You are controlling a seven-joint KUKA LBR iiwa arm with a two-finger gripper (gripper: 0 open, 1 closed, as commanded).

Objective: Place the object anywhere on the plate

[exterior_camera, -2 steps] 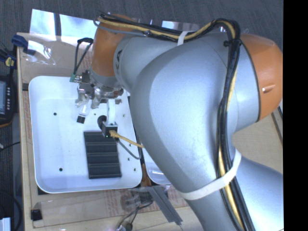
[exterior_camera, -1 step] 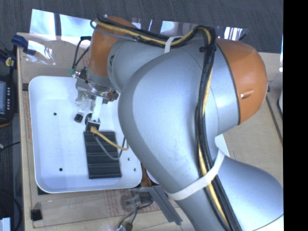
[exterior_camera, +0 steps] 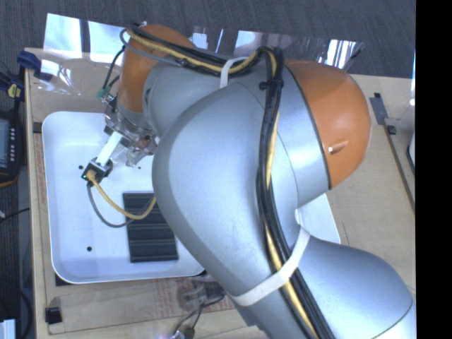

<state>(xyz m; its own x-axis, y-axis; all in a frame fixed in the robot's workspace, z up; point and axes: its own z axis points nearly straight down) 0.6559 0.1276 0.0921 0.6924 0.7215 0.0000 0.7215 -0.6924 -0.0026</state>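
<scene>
Nearest the lens, the grey arm (exterior_camera: 233,210) with its orange band sweeps across the desk (exterior_camera: 374,140) from the right and covers most of the right-hand bin, so I cannot find a plate there. Its claw (exterior_camera: 131,150) hangs over the left bin (exterior_camera: 63,189), near a dark ribbed slab (exterior_camera: 150,228) lying flat on the bin floor, and I cannot tell how the claw is set. Judging by this, the placing is yet to be done.

Bare bin floor (exterior_camera: 70,210) left of black slab (exterior_camera: 150,228).
</scene>
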